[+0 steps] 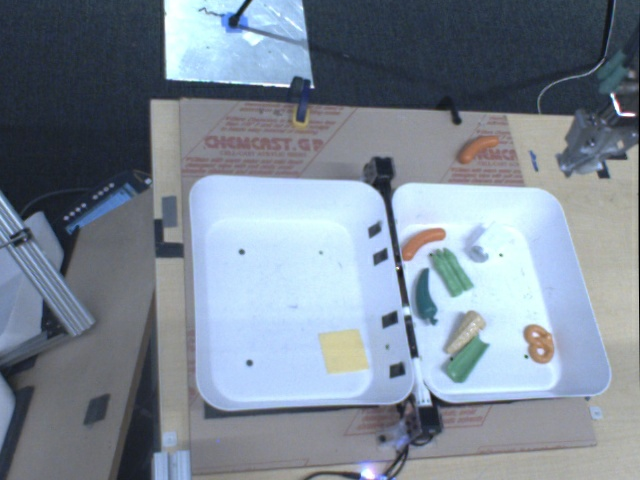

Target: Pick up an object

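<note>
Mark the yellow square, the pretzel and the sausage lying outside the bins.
yellow square (344, 351), camera view, centre of its flat face, in the left bin
pretzel (539, 344), camera view, middle of its loops, in the right bin
sausage (479, 149), camera view, mid-length, on the board behind the right bin

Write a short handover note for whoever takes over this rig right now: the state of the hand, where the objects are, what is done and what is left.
Hand: parked at the far right of the bench, outside both bins, holding nothing visible.
Right bin: an orange sausage, a small grey piece, a ridged green piece, a dark green pepper, a tan cone, another green piece and a pretzel.
Left bin: one yellow square slice.
A second sausage lies on the board behind the right bin.
Done: nothing picked up yet.
Left: bring the hand over a bin, grasp one object, lift it.
</note>
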Robot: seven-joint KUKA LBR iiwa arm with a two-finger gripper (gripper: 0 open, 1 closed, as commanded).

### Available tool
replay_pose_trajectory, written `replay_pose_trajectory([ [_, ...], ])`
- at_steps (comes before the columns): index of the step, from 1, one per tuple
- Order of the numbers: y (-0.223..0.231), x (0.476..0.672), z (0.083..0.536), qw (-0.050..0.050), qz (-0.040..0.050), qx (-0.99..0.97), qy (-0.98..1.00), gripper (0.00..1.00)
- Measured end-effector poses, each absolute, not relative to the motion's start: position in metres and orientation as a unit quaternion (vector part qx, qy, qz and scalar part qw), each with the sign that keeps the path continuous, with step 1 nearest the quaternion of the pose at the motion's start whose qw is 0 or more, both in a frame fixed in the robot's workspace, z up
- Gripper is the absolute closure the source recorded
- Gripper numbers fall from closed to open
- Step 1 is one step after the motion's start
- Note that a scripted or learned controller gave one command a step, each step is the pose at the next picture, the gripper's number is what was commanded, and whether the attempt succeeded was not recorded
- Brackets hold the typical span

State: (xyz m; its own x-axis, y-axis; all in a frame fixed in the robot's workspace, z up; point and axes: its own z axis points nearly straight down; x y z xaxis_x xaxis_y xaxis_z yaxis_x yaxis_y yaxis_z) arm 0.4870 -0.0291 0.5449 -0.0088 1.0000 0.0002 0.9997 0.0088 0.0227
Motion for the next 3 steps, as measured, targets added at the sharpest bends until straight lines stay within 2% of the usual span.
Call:
replay_pose_trajectory([
  [1, 0.084, 0.487, 0.348, -0.005, -0.0047, 0.702, 0.712, 1.00],
  [2, 0.152, 0.486, 0.380, 0.000, 0.0024, 0.703, 0.711, 1.00],
  [3, 0.168, 0.487, 0.545, 0.004, 0.0101, 0.705, 0.709, 1.00],
])
